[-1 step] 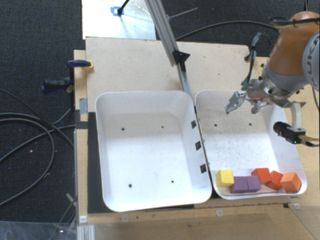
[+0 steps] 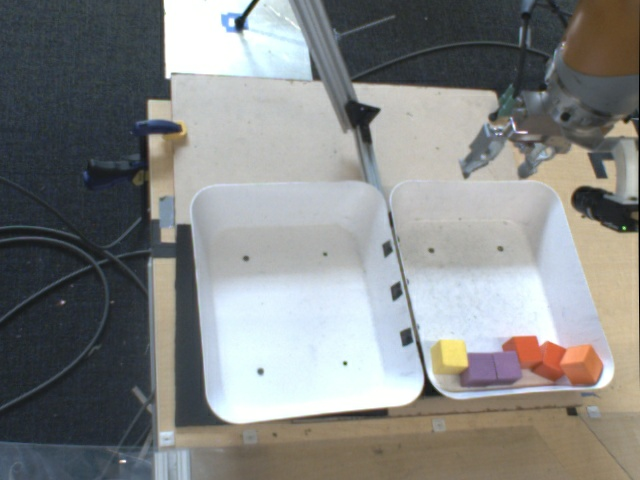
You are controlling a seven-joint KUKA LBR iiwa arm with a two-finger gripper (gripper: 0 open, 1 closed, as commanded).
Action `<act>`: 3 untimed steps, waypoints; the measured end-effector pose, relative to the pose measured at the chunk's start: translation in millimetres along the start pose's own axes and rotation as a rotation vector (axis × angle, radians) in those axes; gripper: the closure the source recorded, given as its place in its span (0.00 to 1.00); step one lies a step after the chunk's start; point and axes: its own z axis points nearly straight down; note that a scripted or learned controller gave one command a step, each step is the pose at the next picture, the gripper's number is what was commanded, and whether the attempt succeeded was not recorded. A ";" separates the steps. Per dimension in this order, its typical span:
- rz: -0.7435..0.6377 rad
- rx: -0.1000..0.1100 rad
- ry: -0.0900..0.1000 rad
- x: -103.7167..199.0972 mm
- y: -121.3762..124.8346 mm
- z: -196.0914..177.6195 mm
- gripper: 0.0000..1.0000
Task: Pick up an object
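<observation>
Pincer [image 2: 503,156] hangs above the far edge of the right bin [image 2: 570,230], near its far-left corner, well clear of the bin floor. Fingers spread apart, one at the left [image 2: 480,155] and one at the right [image 2: 527,160], nothing between them. Arm [image 2: 598,38] comes in from the upper right, orange band above the grey wrist. All the objects sit in the right bin along its near wall, well apart from the pincer: yellow block [image 2: 449,356] leftmost, purple block [image 2: 490,368] just beside it on the right, then a red-orange block [image 2: 522,348], a red block [image 2: 549,361] touching it, and an orange block [image 2: 582,364] at the near-right corner. The row is packed tight; purple appears to touch the red-orange one. Left bin [image 2: 215,268] sits alongside the right one, the two walls meeting at the middle with black tabs [image 2: 396,290] along the seam. A metal rod [image 2: 330,58] runs at a slant from the far side down to the point where the bins meet. Blue clamp [image 2: 125,168] with a yellow tip grips the bench [image 2: 260,128] at its left edge; black cables [image 2: 60,268] lie on the dark floor to the left.
</observation>
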 end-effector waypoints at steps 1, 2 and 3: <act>0.003 0.009 0.000 -1.2 -1.3 4.7 0.00; 0.008 0.019 0.002 -1.0 -73.1 154.9 0.00; 0.009 0.014 0.001 0.4 -117.9 155.7 0.00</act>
